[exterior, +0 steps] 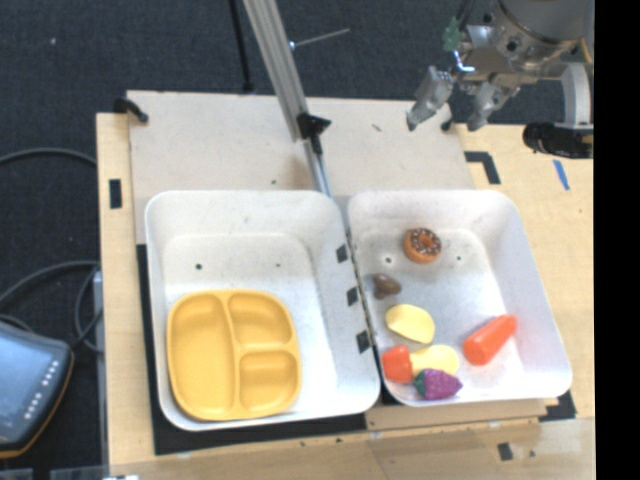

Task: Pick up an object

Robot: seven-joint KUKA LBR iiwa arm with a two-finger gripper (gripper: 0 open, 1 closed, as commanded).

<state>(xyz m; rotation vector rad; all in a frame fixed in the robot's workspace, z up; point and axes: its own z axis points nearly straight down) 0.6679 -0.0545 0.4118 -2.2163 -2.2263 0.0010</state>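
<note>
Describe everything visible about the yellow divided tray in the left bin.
The yellow tray is a rounded-corner rectangle, apparently of smooth plastic, with a raised rim and three compartments: one long section along its left side and two smaller ones stacked on its right. It lies flat, face up, slightly rotated, in the near-left part of the left bin. Its compartments hold nothing, and only the bin floor touches it.

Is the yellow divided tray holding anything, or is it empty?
Empty. The yellow tray in the left bin shows three bare compartments; the toy foods all lie in the right bin.
</note>
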